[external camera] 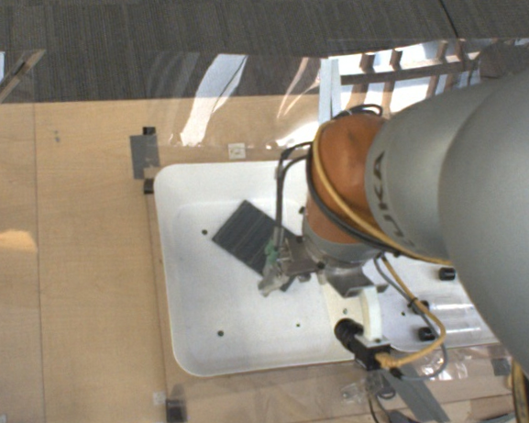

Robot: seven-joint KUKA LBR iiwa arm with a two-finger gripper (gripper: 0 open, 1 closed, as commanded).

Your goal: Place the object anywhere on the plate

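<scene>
The gripper (275,274) sits low in the white bin (193,341), right beside the dark ridged plate (244,233); I cannot tell its grip or the object's whereabouts, so placing seems underway

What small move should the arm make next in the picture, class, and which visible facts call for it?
Probably a short, slow descent of the tool onto the dark grey ribbed object. The tool sits at that flat piece's lower right edge in the white bin, but the view cannot confirm a grip, and the arm hides much of the bin, so lifting or carrying now seems premature.
</scene>
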